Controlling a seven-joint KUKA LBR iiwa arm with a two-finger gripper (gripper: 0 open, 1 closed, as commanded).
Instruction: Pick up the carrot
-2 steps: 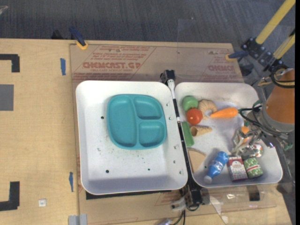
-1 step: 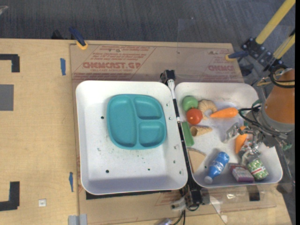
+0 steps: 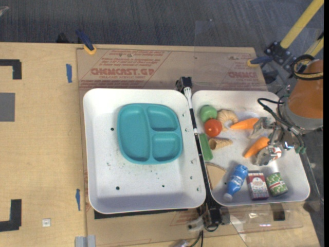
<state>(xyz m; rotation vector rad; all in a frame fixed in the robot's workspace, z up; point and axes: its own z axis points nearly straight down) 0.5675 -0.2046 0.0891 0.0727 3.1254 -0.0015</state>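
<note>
Jaws: lost among wrist cables and clutter, so I could not tell whether they stood apart or together. Nothing visibly clamped.

My gripper [image 3: 271, 143] hung low in the right bin [image 3: 300, 192], well right of the tomato [image 3: 213, 127] and a little below it. The carrot [image 3: 256, 147], orange, tapered and smooth, lay slantwise just on the tomato side of my gripper, touching or nearly so. A second orange piece [image 3: 245, 123] of like shape lay right of the tomato, level with it. I judged the lower one my target, without certainty.

Step in hand: closing in for the grasp; no lift begun. The next move called for straddling the carrot across its narrow width, since the skin looked slick and rounded.

Below and right of the tomato: a glossy blue bottle [image 3: 235, 180], a red carton [image 3: 257, 185], a green can [image 3: 276, 184].
</note>
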